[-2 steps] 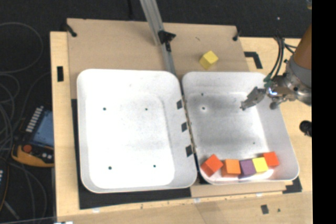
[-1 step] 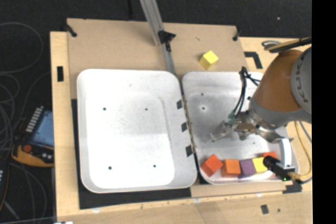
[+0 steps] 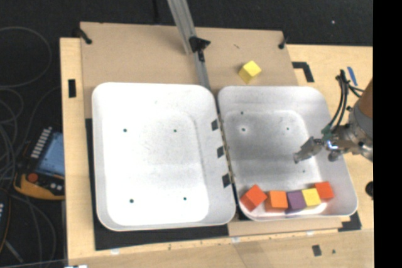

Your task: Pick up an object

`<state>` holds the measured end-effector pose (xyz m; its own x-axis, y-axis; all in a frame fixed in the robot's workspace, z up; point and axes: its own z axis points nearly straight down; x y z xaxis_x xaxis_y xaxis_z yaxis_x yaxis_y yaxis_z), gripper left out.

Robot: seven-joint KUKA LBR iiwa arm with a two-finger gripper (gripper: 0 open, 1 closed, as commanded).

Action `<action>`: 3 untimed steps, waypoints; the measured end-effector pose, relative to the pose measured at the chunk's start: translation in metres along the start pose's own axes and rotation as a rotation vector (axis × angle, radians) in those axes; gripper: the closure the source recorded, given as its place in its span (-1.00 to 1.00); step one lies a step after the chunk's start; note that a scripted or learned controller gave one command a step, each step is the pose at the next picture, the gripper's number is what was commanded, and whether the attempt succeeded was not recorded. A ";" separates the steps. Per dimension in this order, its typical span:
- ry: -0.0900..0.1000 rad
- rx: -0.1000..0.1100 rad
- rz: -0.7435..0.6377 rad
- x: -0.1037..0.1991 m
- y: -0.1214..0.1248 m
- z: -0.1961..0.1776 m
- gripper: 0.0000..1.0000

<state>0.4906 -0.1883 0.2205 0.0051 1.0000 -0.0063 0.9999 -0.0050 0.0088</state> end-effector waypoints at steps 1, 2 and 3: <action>0.004 0.012 -0.008 -0.016 0.058 0.105 -1.00; 0.006 0.007 -0.010 0.045 0.017 0.061 -1.00; 0.002 0.005 -0.001 -0.021 0.027 0.049 -1.00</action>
